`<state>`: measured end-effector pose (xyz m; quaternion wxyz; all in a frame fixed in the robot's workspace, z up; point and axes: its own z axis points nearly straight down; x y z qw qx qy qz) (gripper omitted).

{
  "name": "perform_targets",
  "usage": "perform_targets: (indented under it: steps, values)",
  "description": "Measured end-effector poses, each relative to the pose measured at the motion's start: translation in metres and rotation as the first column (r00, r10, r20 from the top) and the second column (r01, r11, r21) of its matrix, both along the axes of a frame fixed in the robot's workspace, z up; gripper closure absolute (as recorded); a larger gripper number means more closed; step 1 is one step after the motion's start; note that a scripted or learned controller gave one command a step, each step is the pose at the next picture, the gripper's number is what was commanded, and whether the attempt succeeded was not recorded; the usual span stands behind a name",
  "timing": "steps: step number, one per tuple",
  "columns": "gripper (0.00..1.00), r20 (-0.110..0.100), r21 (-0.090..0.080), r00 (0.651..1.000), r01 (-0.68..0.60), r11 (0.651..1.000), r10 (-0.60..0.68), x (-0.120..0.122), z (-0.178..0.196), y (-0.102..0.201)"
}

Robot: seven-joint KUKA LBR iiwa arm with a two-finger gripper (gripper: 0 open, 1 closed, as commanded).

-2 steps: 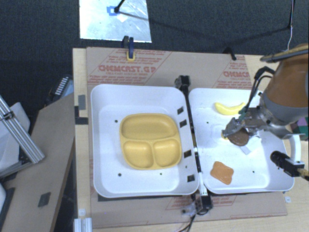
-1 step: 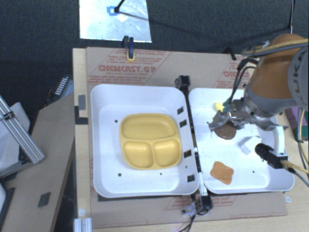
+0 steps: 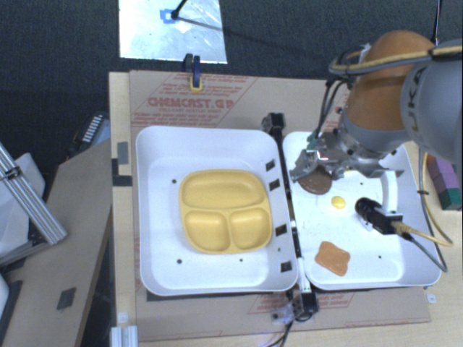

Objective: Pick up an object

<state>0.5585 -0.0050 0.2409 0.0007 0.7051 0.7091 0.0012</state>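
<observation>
Bench setup is a sheet of printed cardboard (image 3: 217,100) on a dark floor, with two shallow white bins sitting side by side on it. A yellow-and-black clamp (image 3: 194,72) pins the far edge of the cardboard, and behind that lies a shiny silvery sheet (image 3: 173,20). Off to the left a bit of aluminium rail (image 3: 29,201) pokes in, and at the far right there are pink and green blocks (image 3: 443,181) just outside the bins.

The left bin (image 3: 155,194) has a yellow tray (image 3: 223,210) with three compartments, lying flat roughly in the middle.

The right bin (image 3: 405,266) is where the action is. The arm (image 3: 391,71) comes in from the right, orange band up top, and the gripper (image 3: 309,168) is down low in the far left corner of that bin, near the divider. Right under or against it is a brown disc (image 3: 318,186), partly covered by the gripper. Honestly can't tell from here whether the gripper is open, closed or actually has hold of it.

Just beside the disc there's a small yellow blob (image 3: 338,202), and an orange piece (image 3: 333,258), kinda toast-shaped, sits near the front edge, well apart from the gripper.
</observation>
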Motion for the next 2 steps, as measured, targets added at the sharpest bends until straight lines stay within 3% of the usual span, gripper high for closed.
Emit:
perform_targets:
  steps: [2]
  values:
    - [1.00, 0.000, 0.000, 1.000, -0.003, 1.000, 0.003, 0.036, -0.005, 0.103]
